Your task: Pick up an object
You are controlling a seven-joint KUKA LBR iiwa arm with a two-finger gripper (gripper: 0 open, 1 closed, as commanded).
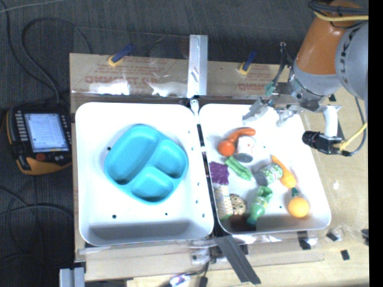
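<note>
Over the right bin's (311, 178) far edge, the claw (272, 109) hangs from the grey arm (335, 40) with the orange band. Its fingers (258, 109) are spread apart, nothing between them. It sits above bare white bin floor, just up and right of the nearest items, not touching any.

Right bin contents, all apart from the claw:
- orange-red curved piece (245, 133) and a small orange ball (225, 147), closest to the claw, touching or nearly touching each other
- small white-and-grey cup-like item (244, 156) just below the curved piece
- green pepper-like piece (239, 168) and purple grape-like cluster (219, 172), near the divider side
- green-and-white round item (271, 173) mid-bin, carrot (283, 170) right beside it on its right
- orange fruit (298, 206) near the front right corner
- dark green leafy piece (259, 202) and a tan round item (236, 204) at the front; a pale ridged piece (222, 201) beside the tan one, can't tell what it is

Left bin (96, 220) holds a blue three-compartment tray (146, 162), tilted diagonally, roughly centred.

Both bins sit side by side on the surface (344, 220). A handheld pendant (39, 137) with a lit screen lies on the floor to the left of the bins, well apart.
</note>
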